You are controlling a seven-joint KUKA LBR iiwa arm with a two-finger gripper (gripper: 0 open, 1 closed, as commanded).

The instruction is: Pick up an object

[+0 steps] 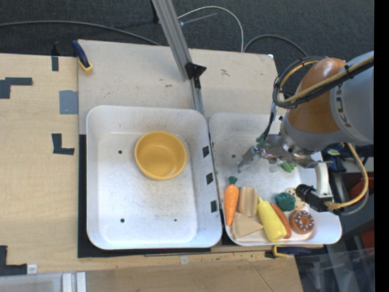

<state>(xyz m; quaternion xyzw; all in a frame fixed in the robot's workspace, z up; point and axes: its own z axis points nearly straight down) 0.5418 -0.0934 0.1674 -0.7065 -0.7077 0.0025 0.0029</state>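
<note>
Nearest the lens, low right of frame: a cluster of toy food packed into the bottom corner of the right bin (243, 129). L to R: carrot (231, 203) w/ green top, upright-ish; tan bread-like slices (246, 208), one wedge below the other, exact kind hard to tell; yellow bottle-shaped piece (272, 219) tilted; a thin red-orange piece (281, 219) mostly tucked behind it; choc donut (301, 222) at the far right edge; dark green item (285, 200) just above, shape unclear. All touching or nearly so.

Gripper (246, 161) sits mid-right of frame, over the bare upper part of the right bin, above the food cluster and apart from it. Fingers look spread, tips pointing left-down, nothing seen between them. Wrist detail behind is blurred; a small green bit (288, 166) near it can't be identified. Arm (319, 105) w/ orange band fills the right side, covers the bin's right wall, and is cut off by the frame edge.

Left bin (103, 181), centre-left: yellow bowl (160, 155) upright in its upper middle, alone. A grey pole (176, 35) slants down from top centre, top end cut off.
</note>
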